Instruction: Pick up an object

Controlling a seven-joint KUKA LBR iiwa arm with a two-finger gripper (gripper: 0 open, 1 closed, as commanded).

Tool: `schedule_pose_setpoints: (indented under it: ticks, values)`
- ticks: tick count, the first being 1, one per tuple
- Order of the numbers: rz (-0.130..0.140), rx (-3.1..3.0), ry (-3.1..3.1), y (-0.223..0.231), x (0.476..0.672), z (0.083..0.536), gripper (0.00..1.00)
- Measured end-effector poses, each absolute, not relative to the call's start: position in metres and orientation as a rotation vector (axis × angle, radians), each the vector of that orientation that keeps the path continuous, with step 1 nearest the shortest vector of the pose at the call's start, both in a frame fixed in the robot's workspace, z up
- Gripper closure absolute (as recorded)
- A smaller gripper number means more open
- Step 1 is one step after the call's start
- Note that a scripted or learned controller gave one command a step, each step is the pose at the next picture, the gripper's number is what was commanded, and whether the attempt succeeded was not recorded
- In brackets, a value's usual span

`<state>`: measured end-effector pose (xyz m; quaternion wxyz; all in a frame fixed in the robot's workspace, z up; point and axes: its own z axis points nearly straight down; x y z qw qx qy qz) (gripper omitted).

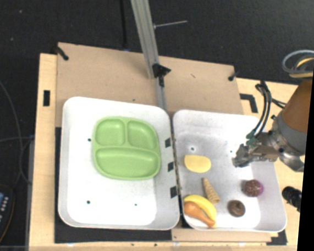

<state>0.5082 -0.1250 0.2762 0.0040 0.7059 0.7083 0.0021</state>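
White plastic, the left bin (pixel 73 197) carries a green divided plate (pixel 127 148); the right bin (pixel 212 127) holds our targets: banana (pixel 203 205), yellow chip (pixel 197 163), cone (pixel 211 190), purple fruit (pixel 252 187), brown doughnut (pixel 237 208). We cannot tell the gripper's (pixel 243 158) state.

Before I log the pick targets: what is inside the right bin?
Inside the right bin: a yellow disc, cone, banana overlapping an orange piece, brown ring, purple ball. The gripper covers some floor.

One fixed camera looks down at a slant from above the counter (pixel 139 82), far enough to take in both white bins (pixel 73 197) mid-frame, with dark floor across the top.
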Motion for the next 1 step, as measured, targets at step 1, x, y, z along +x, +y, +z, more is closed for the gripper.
schedule_pose_setpoints:
  ticks: [1]
  values:
    - [0.005, 2.211, 2.229, -0.0747, 0.5158, 0.2815, 1.0]
